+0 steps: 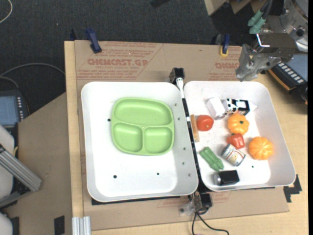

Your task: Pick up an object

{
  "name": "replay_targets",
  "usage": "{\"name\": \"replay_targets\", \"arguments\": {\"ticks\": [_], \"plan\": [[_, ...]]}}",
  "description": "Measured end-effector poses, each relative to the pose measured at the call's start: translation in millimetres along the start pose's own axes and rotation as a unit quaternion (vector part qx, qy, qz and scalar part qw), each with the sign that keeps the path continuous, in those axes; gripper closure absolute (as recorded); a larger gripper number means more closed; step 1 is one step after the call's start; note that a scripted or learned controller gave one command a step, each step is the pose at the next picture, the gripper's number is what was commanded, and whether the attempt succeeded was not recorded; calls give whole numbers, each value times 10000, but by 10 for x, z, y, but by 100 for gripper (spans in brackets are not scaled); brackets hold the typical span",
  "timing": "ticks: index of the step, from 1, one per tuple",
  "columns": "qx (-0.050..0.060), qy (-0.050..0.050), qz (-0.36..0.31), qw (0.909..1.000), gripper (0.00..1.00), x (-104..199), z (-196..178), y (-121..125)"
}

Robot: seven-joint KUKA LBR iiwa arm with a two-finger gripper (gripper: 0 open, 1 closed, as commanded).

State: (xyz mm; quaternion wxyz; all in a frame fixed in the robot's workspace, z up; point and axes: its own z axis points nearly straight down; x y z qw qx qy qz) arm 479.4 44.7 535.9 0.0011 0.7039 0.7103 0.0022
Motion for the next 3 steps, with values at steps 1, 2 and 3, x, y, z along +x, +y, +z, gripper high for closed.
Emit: {"name": "replay_targets", "arguments": {"ticks": [1,2,3], "plan": [[36,-18,95,9999,100,-906,221,-14],[118,-5,42,9999,100,-514,2170,-37],[-30,2,9,10000,100,180,1324,2]]}}
